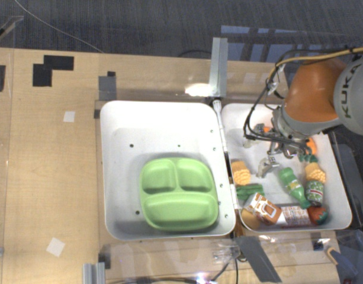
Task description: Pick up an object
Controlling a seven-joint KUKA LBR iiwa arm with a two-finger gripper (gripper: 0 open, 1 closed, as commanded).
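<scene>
Two bins (pixel 110 158) lie before us; the left one has bare floor around a green tray (pixel 179 194). We see the gripper (pixel 269 165) low in the right bin, above a green bottle (pixel 292 186) and corn piece (pixel 241 173). Whether anything sits between its jaws, we cannot tell. Toys crowd the near edge, overlapping.

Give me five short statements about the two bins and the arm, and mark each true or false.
1. The green divided tray lies in the left bin. True.
2. The claw hangs over the left bin. False: it is over the right bin.
3. The green bottle lies in the right bin. True.
4. The divided tray holds toy food. False: its compartments are bare.
5. The arm's band above the wrist is blue. False: it is orange.
</scene>
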